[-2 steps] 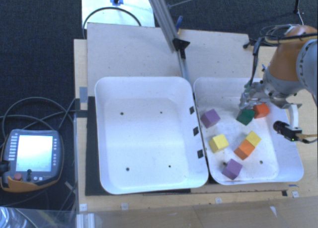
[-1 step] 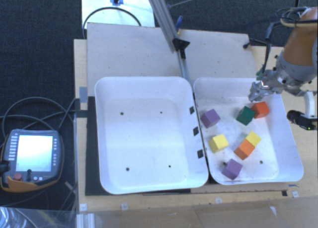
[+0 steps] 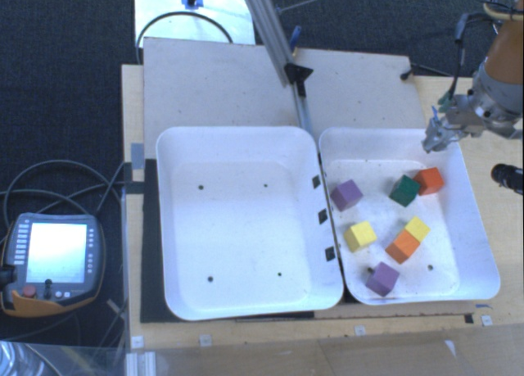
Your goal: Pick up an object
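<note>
The right bin (image 3: 458,280) holds several small blocks: a purple one (image 3: 346,194), a green one (image 3: 404,190), a red-orange one (image 3: 429,179), two yellow ones (image 3: 359,235) (image 3: 417,228), an orange one (image 3: 401,246) and a second purple one (image 3: 381,278). My gripper (image 3: 435,138) hangs over the bin's far right rim, above and just right of the red-orange block. Nothing shows between its fingertips.
The left bin (image 3: 176,202) lies beside the right one. A grey pole (image 3: 266,18) slants down to the gap between the bins at the back. A teach pendant (image 3: 51,264) lies off the bench at the left.
</note>
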